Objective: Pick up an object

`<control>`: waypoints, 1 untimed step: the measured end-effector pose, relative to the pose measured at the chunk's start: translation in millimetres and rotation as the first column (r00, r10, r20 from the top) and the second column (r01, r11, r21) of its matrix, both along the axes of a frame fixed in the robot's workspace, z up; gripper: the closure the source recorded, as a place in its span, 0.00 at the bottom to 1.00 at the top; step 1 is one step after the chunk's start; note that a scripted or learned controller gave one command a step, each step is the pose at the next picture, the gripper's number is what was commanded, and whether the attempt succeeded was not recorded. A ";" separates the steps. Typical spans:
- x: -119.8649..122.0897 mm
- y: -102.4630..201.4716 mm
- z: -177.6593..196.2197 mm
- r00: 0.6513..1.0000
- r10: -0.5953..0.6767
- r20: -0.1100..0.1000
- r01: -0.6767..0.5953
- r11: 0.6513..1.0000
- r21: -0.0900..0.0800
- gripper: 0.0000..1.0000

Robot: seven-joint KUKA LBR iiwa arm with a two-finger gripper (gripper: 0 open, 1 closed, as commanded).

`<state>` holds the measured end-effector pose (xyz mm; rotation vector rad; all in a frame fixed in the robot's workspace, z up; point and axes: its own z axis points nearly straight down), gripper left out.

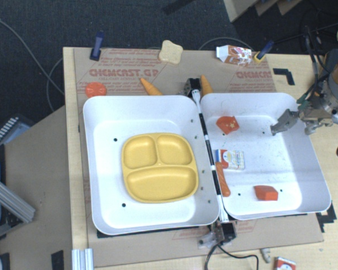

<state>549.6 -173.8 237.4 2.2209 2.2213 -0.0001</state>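
Hand (297, 124) above right bin's (304, 167) edge

A robot lab — taped bench (129, 75), loose cables (22, 44), white bins (101, 151).

The robot's arm (332, 89) comes in from the right side and hangs low. Its gripper (297, 124) points to the left and a bit down. The two grey fingers (283, 121) are spread apart, and nothing is between them.
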 end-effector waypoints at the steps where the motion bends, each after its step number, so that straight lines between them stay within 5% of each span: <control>1: 31.8 61.7 -60.4 1.000 0.002 -0.003 -0.002 1.000 0.002 0.00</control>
